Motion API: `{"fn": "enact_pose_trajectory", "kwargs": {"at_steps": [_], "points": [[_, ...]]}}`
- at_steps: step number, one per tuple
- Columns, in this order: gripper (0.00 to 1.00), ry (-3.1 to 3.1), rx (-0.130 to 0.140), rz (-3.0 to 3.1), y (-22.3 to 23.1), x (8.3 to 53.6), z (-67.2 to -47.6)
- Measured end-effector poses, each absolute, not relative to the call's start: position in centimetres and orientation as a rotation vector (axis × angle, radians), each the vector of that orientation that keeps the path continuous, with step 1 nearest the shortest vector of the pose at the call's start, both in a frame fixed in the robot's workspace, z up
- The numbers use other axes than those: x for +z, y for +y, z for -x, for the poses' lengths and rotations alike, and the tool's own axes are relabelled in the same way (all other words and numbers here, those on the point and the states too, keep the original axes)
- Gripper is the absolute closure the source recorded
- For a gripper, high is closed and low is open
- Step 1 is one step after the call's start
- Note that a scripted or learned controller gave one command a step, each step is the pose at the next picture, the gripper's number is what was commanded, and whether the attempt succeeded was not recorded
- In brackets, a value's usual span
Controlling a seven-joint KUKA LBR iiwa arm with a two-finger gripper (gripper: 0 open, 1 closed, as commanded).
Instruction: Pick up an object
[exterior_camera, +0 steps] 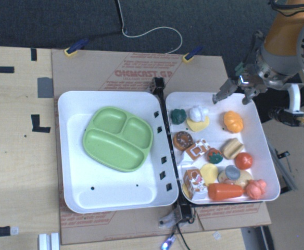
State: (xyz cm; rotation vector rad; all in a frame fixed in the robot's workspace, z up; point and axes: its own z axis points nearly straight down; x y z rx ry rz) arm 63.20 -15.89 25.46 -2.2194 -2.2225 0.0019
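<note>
The gripper (234,94) is seen at the far right corner of the right bin (267,149), hanging over its back rim. Its two fingers are spread apart, and nothing is seen between them; no toy is touched.

The toys are crowded in that bin, all lying toward the camera from the gripper. The nearest is judged to be the orange fruit (233,121), just below the fingers and slightly inward from the right wall. It is roundish, so no long axis needs to be matched. A white-and-yellow toy (198,118) and a green one (178,116) lie further left along the back of the bin.

A short drop and a small shift forward are judged enough for the orange fruit. The green plate (118,138) is left alone in the left bin (71,139).
</note>
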Motion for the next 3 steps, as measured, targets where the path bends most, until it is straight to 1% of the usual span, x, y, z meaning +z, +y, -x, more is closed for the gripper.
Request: {"fn": "enact_pose_trajectory", "kwargs": {"at_steps": [1,2,3], "points": [[0.0,-2.213,0.011,2.211,-10.9,19.6,-54.0],[0.0,-2.218,0.007,2.211,-5.7,18.3,-48.0],[0.0,-2.229,-0.004,2.214,-1.1,23.3,-48.4]]}}
